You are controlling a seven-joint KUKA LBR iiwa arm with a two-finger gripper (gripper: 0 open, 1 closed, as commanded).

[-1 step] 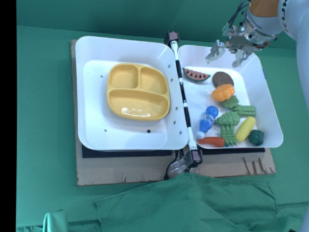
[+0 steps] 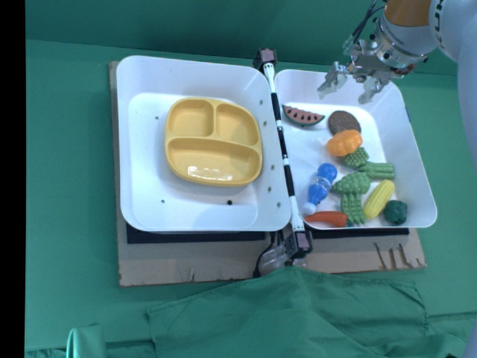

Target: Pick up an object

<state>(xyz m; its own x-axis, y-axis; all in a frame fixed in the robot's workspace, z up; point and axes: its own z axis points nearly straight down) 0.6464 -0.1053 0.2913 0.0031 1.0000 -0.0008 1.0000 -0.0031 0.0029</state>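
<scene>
The claw (image 2: 350,86) hung wide, gripping nothing, just above the cookie (image 2: 343,121). The right bin (image 2: 414,155) held toy foods. The left bin (image 2: 141,162) held a tray (image 2: 215,140).

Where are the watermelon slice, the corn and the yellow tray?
watermelon slice (image 2: 302,115), camera view, middle of the red flesh
corn (image 2: 378,198), camera view, middle of the cob
yellow tray (image 2: 213,159), camera view, the ridge between its compartments
</scene>
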